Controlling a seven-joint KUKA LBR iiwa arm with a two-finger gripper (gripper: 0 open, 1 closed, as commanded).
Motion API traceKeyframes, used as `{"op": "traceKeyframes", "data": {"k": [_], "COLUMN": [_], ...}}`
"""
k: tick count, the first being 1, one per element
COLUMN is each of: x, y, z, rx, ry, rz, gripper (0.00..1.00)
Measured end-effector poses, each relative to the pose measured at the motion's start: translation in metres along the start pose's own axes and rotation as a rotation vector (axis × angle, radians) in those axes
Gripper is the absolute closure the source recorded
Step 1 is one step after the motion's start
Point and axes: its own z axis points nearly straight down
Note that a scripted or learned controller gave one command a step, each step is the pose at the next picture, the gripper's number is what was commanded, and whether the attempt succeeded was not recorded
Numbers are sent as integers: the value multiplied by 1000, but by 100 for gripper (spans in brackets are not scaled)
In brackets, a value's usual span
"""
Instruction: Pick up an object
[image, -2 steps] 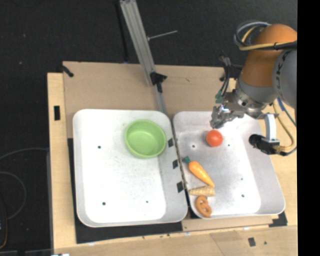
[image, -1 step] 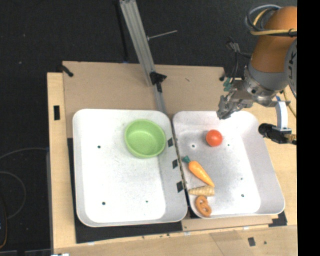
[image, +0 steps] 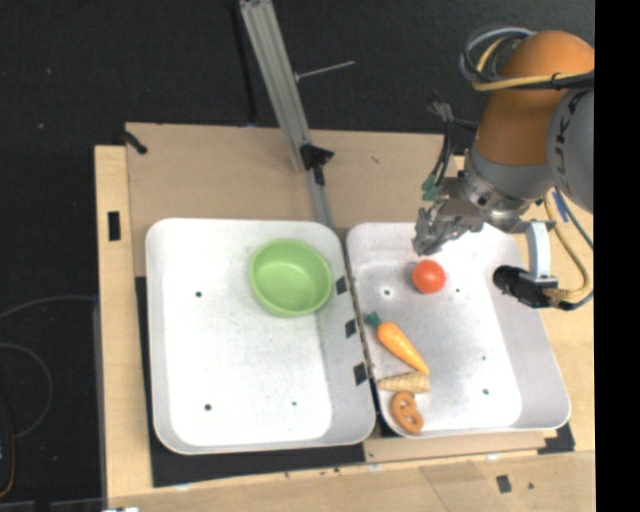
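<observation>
With gripper (image: 432, 240) poised just above tomato (image: 429, 276) in right bin (image: 520, 400), finger state impossible to tell; risk of round fruit rolling aside under off-centre descent, yielding an empty close.

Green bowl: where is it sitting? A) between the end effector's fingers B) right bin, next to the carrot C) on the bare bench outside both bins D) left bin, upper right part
D: the green bowl sits in the left bin, upper right part, across the divider from the carrot in the right bin.
</observation>
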Motion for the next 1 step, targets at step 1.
{"op": "traceKeyframes", "data": {"k": [1], "x": [35], "y": [-26], "z": [14], "rx": [1], "ry": [1], "rz": [0], "gripper": [100]}}
